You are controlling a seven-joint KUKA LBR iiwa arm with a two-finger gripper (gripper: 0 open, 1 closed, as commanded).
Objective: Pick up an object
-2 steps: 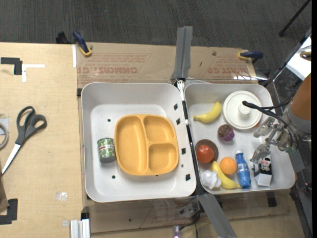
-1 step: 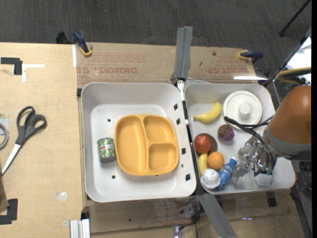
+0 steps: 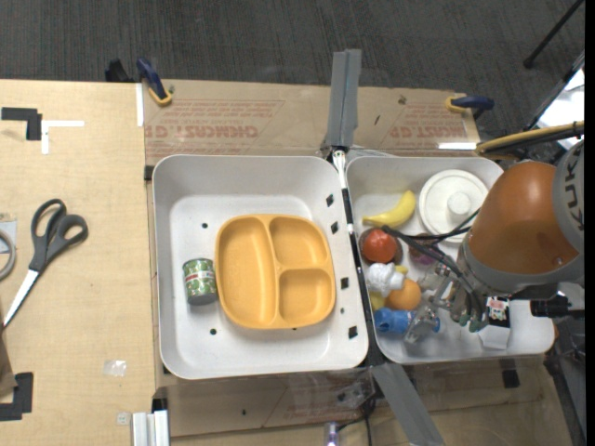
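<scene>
While pincer (image 3: 435, 316) hovers low, grip state unclear, small blue toy (image 3: 391, 321) lies just beside.

left bin (image 3: 172, 249): bare white floor runs along the top, the bottom and the far left; the yellow divided plate (image 3: 276, 270) takes the centre, and a small green can (image 3: 199, 281) stands just beside the plate's left edge.
right bin (image 3: 530, 342): crowded; a banana (image 3: 394, 212), white lidded bowl (image 3: 453, 203), red ball (image 3: 378, 245), orange ball (image 3: 404, 295), white toy (image 3: 383, 275) and blue toy (image 3: 392, 321) sit close together.
arm (image 3: 521, 221): covers the right bin's right half.
bench at frame left: scissors (image 3: 42, 244) lie there.
</scene>
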